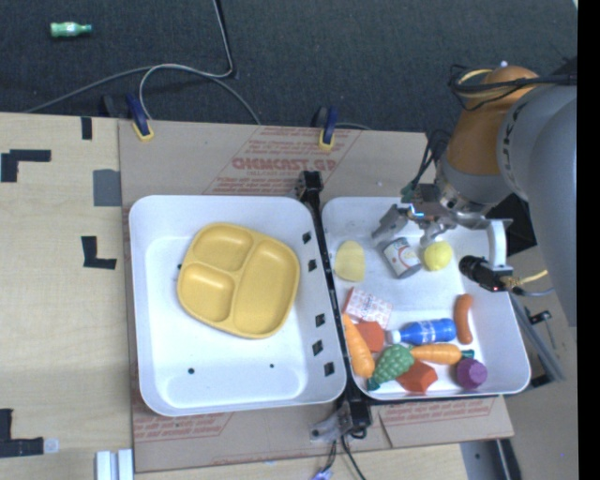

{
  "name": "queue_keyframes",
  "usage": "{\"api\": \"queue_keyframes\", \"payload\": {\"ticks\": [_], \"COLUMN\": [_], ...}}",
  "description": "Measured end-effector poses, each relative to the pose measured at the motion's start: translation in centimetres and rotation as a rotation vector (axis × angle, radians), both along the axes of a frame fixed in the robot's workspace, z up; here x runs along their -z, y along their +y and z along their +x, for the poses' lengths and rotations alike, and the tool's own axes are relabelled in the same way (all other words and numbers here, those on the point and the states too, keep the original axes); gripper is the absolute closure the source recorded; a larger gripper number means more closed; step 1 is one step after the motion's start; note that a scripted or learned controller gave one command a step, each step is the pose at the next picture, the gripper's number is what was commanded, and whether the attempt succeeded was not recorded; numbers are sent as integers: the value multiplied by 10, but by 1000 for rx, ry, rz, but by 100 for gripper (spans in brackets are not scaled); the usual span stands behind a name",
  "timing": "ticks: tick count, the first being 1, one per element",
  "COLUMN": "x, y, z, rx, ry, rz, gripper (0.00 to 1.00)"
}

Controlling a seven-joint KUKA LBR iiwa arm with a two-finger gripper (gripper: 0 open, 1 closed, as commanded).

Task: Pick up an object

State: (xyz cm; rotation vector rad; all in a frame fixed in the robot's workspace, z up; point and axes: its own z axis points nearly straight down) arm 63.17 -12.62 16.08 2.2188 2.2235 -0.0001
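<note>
- Green bottle [70, 29]: small, lying on dark carpet at the upper left of the frame; blurred, its label unreadable.
- Bench [56, 281]: pale wood with dark grey tape marks on the left; a brown cardboard sheet [272, 159] with red print lies under the bins, held by two yellow-and-blue clamps [141, 122] along its top edge.
- Left bin [150, 309]: shallow, glossy white, rounded corners; a yellow plate [238, 279] with three compartments sits tilted in its upper middle, smooth plastic.
- Right bin [511, 337]: same white tray, just right of the left one; its far corner is covered by the arm.
- In the right bin, left to right: a pale yellow rounded lump [350, 262] near the upper left; a clear crinkled packet [368, 306] with red print; a carrot [358, 348]; a knobbly green piece [392, 361]; a red block [418, 377]; a blue-and-white bottle [426, 332] on its side; a second carrot [438, 353]; a small can [403, 256], tilted; a lemon [437, 255]; a sausage [463, 318]; a purple ball [471, 373].
- Gripper [419, 218]: metal fingers spread wide apart, nothing between them; it hangs at the top of the right bin, just above the can and lemon.
- Arm [525, 131]: grey with an orange band, cut off by the right of the frame.
</note>
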Motion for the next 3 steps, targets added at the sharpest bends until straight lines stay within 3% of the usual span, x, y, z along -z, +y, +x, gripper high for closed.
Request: {"api": "queue_keyframes", "payload": {"ticks": [1, 2, 3], "x": [74, 64, -23], "y": [-25, -25, 33], "z": [8, 8, 22], "rx": [1, -1, -1], "ry": [-2, -3, -2], "rz": [-2, -4, 0], "gripper": [0, 100, 100]}}
